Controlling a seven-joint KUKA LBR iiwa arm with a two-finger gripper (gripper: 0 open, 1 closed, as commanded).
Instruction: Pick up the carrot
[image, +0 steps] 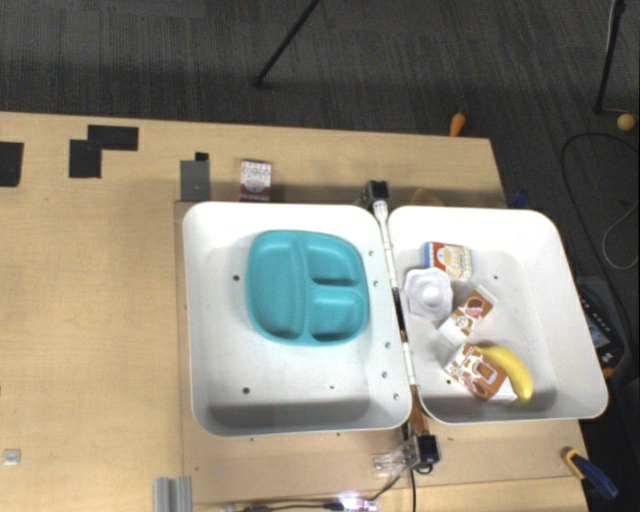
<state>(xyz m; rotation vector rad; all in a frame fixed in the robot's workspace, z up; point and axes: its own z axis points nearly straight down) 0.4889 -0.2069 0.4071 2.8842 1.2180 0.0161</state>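
Note:
The right white bin (560, 300) holds a small carton with a red and orange label (447, 260), a white cup-like piece (429, 293), two brown-and-white snack packets (471, 309) (477, 372) and a yellow banana (510, 370). A small orange object (457, 123) lies just beyond the bench's far edge; I cannot tell what it is.
A teal divided plate (306, 286) lies in the left white bin (215, 330). A small patterned cube (256, 179) and a grey block (195, 178) stand on the bench behind the left bin. Bare wooden bench top (90, 330) spreads to the left.

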